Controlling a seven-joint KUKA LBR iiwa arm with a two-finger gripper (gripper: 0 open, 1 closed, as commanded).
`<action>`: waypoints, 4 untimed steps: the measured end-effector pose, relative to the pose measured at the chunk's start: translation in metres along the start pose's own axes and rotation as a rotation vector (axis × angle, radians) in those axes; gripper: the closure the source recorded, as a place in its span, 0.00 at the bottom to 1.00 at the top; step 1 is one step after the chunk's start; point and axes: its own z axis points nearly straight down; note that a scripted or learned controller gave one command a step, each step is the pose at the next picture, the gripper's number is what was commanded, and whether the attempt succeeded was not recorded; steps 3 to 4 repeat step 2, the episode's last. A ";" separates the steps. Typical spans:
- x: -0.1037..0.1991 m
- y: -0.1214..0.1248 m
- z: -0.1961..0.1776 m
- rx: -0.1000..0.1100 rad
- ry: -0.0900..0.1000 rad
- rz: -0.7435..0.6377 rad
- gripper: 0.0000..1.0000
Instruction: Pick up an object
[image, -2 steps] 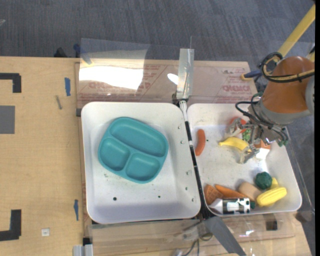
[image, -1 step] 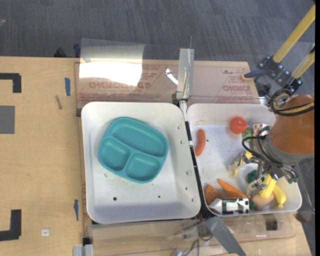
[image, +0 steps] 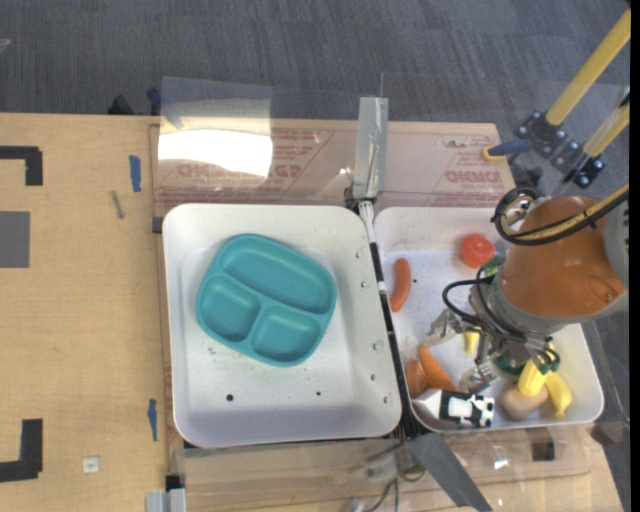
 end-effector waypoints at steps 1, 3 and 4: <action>-0.061 -0.012 -0.096 -0.004 0.005 -0.254 0.00; -0.023 -0.001 -0.018 0.004 -0.003 -0.375 0.00; -0.023 -0.001 -0.018 0.004 -0.003 -0.375 0.00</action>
